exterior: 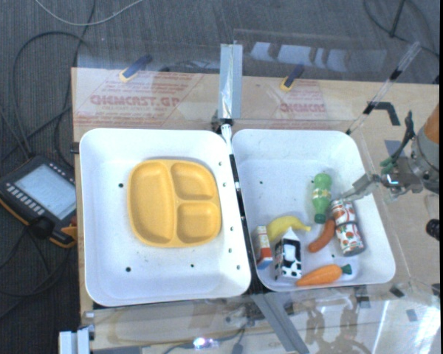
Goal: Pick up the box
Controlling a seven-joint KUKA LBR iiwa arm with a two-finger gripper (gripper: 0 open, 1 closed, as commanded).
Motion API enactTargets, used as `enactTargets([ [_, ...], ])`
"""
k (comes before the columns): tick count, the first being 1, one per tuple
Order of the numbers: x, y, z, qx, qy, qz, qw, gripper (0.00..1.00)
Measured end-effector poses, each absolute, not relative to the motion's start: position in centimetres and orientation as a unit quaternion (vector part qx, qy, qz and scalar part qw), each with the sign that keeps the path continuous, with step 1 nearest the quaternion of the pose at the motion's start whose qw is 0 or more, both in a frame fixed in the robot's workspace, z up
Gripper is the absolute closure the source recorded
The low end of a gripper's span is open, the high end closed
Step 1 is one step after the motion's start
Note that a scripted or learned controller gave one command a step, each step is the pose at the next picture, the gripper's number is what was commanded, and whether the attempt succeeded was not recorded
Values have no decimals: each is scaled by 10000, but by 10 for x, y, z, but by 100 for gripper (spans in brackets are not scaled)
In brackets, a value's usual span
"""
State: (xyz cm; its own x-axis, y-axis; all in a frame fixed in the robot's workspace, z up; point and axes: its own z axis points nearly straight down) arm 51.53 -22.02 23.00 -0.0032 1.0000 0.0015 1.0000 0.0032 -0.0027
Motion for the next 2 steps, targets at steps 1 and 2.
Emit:
enactTargets([
  [1,551,-158,91,-6556,-7551,-31,-43,0],
  [2,571,-100,110,-5795,-8150,8,1,0],
])
